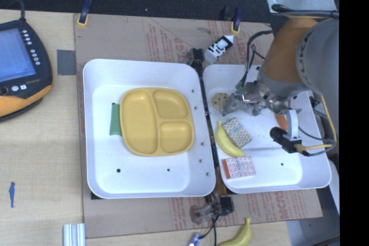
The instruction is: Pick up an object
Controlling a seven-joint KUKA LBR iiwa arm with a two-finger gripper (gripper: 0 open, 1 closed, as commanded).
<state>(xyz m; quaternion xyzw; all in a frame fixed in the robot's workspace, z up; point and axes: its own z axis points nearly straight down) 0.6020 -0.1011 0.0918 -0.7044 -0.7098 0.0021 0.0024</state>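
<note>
over the right bin (pixel 300 178) the arm (pixel 297 57) reaches down; jaws' state unclear.

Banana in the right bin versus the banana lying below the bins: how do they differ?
The banana in the right bin lies inside the right bin, beside a patterned packet; the banana below the bins lies outside on the cardboard sheet at the picture's bottom edge. The first shows whole; the second is partly cut off. Both are yellow and curved.
</note>
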